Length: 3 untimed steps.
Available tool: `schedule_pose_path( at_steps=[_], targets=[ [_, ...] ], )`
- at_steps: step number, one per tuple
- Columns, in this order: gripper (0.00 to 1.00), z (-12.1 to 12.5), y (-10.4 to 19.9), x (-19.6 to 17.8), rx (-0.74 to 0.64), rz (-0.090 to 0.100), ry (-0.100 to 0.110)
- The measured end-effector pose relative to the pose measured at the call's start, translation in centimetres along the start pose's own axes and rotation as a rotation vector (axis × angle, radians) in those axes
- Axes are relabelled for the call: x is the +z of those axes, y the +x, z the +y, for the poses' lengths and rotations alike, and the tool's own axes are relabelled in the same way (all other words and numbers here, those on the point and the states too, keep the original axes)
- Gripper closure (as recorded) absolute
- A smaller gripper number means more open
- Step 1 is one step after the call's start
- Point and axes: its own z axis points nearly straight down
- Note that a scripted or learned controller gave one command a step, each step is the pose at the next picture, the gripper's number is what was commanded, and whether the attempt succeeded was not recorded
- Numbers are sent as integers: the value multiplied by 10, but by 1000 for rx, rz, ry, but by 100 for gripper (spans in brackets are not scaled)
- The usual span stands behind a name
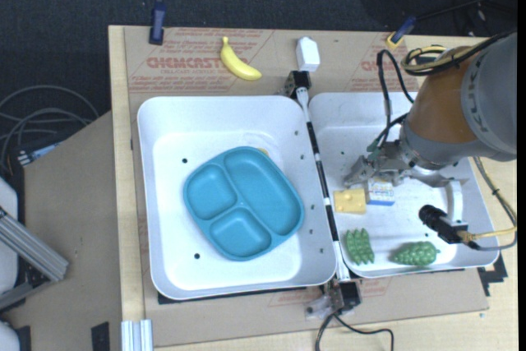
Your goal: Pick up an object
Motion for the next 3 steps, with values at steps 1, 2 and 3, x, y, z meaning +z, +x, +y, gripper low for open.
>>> schedule_pose_path(
  at_steps=[1, 2, 3],
  targets=[
    [0, -17, -14, 0, 0, 0, 0],
    [0, -16, 1, 0, -2, 1, 0],
    [0, 23, -83, -9, 0, -3, -3]
  ],
)
